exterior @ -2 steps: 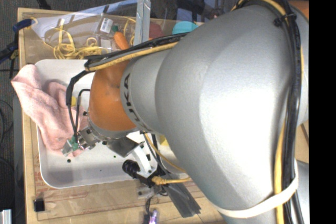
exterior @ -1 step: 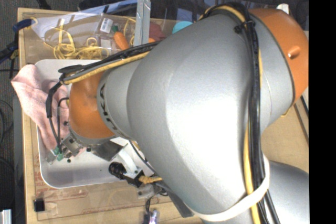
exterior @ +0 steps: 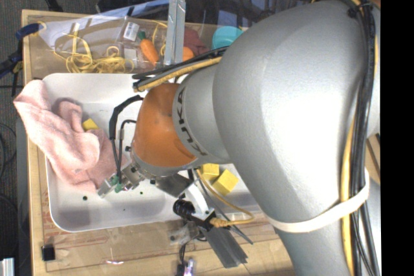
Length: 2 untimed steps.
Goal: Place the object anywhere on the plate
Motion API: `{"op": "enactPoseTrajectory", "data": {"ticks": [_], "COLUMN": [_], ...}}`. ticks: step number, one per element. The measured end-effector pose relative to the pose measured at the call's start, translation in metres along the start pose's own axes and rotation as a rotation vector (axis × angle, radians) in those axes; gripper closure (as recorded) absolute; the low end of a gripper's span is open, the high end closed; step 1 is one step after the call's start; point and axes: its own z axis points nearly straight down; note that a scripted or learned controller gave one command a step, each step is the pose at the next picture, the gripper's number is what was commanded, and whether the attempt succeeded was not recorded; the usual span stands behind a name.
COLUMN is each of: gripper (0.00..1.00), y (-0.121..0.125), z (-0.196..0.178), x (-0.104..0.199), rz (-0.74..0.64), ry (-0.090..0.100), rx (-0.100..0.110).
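White bin (exterior: 77,213) holds a pink towel (exterior: 61,132); gripper (exterior: 113,185) low beside it, finger state unclear. No plate seen; placing looks undone.

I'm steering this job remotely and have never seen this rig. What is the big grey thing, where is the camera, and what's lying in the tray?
The big grey shape is the robot arm, reaching in from the right; the orange band sits just above its wrist. The one camera is fixed above the bench and looks down at a slant. The arm covers much of the view. Its gripper is low in the white bin, beside a pink towel draped over the bin's left side. A small yellow piece rests on the towel, and yellow blocks peek out under the arm. Whether the gripper holds anything is too hidden to tell.
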Motion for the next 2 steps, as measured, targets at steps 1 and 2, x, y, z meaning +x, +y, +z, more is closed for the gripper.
{"op": "enactPoseTrajectory", "data": {"ticks": [1,2], "gripper": [0.00,0.00], "y": [0.045,0.043], "z": [-0.086,0.000], "x": [0.076,0.073], "rz": [-0.120,-0.195], "ry": [-0.002,-0.002], "rx": [-0.005,-0.002]}}
